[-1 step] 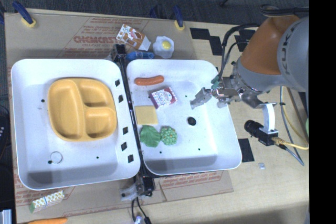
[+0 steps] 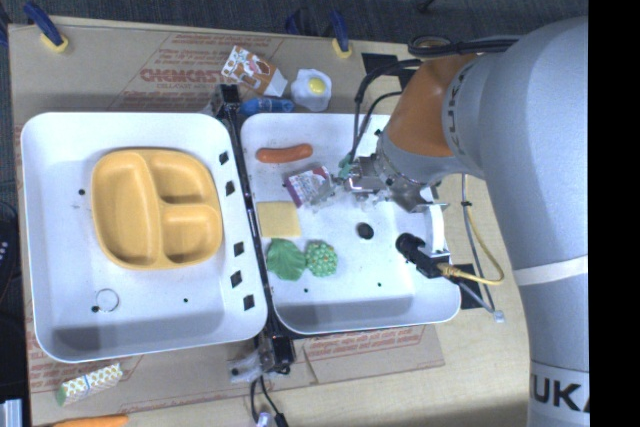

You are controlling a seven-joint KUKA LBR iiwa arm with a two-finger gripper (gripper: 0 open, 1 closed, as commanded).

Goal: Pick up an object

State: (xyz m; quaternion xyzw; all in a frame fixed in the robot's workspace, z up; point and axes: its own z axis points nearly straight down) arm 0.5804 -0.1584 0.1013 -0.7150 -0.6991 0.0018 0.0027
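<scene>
- Left bin holds a yellow divided tray; untouched
- Right bin: sausage, cheese slice, green vegetables, crumpled wrapper
- Claw beside the wrapper; its grip I cannot tell; nothing visibly lifted, so the pick remains
- Cardboard-covered table; dark carpet beyond

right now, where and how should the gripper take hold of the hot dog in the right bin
Grip the hot dog across its middle, coming straight down from above. It lies flat on the floor of the right bin, long axis running left to right, so fingers closing across the narrow width should fit best. It lies close to the bin's far wall, with the pink wrapper on its near side, so a centred grasp probably keeps clearest of both.
</scene>
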